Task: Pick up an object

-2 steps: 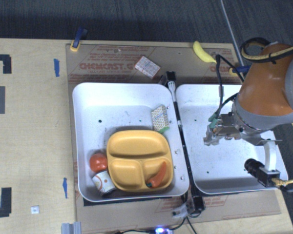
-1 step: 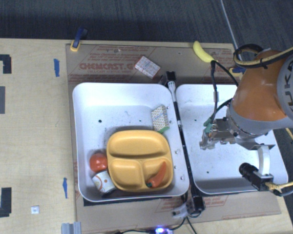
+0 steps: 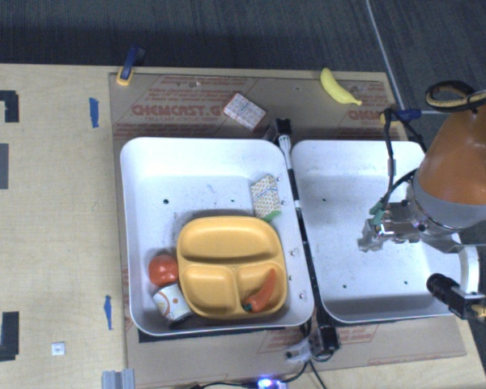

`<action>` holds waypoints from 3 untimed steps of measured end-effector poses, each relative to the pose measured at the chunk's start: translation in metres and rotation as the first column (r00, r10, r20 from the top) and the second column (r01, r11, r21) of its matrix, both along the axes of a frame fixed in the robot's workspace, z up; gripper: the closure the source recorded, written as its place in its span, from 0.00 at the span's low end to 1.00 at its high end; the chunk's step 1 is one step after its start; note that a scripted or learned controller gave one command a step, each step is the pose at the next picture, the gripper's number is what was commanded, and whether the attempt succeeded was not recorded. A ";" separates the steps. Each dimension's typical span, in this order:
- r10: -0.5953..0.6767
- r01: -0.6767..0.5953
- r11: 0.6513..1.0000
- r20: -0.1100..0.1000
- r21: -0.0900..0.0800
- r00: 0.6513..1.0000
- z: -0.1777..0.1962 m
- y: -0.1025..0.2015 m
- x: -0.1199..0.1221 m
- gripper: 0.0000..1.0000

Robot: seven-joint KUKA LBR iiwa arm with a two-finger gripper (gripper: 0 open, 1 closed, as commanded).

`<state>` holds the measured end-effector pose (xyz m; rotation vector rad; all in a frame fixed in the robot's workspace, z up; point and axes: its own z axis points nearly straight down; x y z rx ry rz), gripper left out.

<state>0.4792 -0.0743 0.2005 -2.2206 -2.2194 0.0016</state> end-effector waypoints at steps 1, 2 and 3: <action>0.000 0.000 1.000 0.003 -0.002 1.000 -0.084 -0.052 0.052 1.00; 0.000 0.000 1.000 0.006 -0.003 1.000 -0.114 -0.095 0.080 1.00; 0.001 -0.001 1.000 0.006 -0.002 1.000 -0.115 -0.095 0.080 0.00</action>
